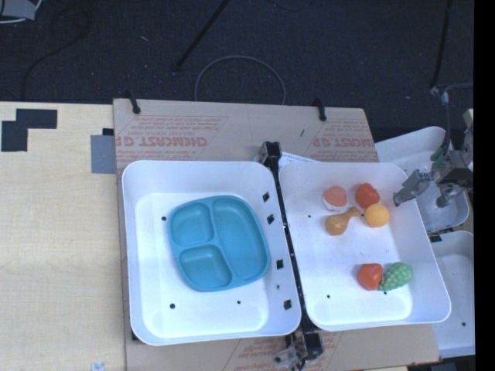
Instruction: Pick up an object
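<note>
The right bin holds several toy foods. A pink round piece, a red piece, an orange ball and a tan drumstick lie near its far side. Toward the front right, a red piece touches a green bumpy piece. My gripper hovers at the bin's right rim, right of the orange ball. It is open, with nothing between its fingers.
The left bin holds a blue divided plate. A black divider with clips runs between the bins. Cardboard lies under both. White shapes sit beyond the right bin's edge.
</note>
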Available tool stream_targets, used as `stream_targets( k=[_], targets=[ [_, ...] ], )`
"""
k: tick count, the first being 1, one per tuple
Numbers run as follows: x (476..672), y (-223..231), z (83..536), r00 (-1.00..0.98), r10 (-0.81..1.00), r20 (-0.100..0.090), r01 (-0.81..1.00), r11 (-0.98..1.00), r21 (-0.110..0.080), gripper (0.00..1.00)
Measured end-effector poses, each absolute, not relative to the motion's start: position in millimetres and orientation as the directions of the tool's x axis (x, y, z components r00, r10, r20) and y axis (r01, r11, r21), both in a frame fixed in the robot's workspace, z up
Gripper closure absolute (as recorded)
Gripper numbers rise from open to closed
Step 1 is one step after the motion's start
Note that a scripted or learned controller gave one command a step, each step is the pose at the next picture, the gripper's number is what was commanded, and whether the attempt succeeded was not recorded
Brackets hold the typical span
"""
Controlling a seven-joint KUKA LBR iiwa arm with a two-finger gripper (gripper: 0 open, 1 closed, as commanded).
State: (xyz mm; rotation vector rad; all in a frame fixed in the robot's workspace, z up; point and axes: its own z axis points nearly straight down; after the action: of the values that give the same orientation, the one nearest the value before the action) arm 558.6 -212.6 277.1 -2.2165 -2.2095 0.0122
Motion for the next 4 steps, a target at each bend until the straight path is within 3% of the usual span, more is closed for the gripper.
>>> stream_targets(
  k=[1, 2, 4],
  targets=[
    [560.5, -212, 284, 0.000, 1.000, 0.001, 1.000, 0.000, -0.003, 0.00],
    [552.1, -208, 226, 0.000, 1.000, 0.002, 1.000, 0.000, -0.006, 0.00],
    [557.6, -203, 128, -0.001, 1.000, 0.002, 1.000, 0.001, -0.004, 0.00]
  ],
)
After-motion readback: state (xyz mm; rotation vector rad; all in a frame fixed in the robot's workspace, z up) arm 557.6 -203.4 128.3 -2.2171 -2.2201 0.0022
